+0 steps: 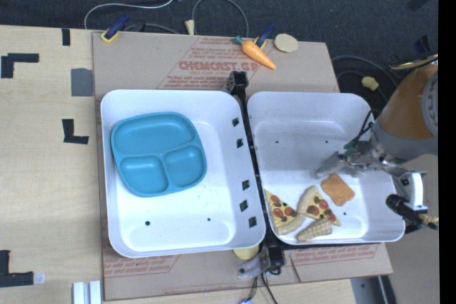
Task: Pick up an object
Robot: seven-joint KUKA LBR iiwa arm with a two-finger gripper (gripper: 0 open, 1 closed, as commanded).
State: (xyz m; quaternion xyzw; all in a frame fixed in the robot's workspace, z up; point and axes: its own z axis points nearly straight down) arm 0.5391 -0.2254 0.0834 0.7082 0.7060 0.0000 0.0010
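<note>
Nugget [337, 190]: tan, squarish piece of toy food, lying flat on the floor of the right bin [299, 117], toward its near right quarter. Long axis runs roughly from upper left to lower right, only slightly longer than wide.

Gripper [329, 166]: grey, entering from the right, its tip low over the bin floor just above-left of the nugget as the camera sees it. Nugget lies just beside the tip, toward the near edge of the bin and a little to the right. Nothing is seen between the fingers; whether they stand parted or closed cannot be told at this size. Judgement: this is the nearest candidate for the pick, needing a short shift toward the near edge before descent.

Pizza slices [317, 205], [281, 211]: two wedges with red dots, just below-left of the nugget, apart from it.

Cone [317, 229]: ribbed, yellowish piece touching the right-hand slice's lower edge.

Left bin [128, 238]: holds a blue tray [158, 153], three compartments.

Carrot [256, 54]: outside the bins, on cardboard behind them.
</note>
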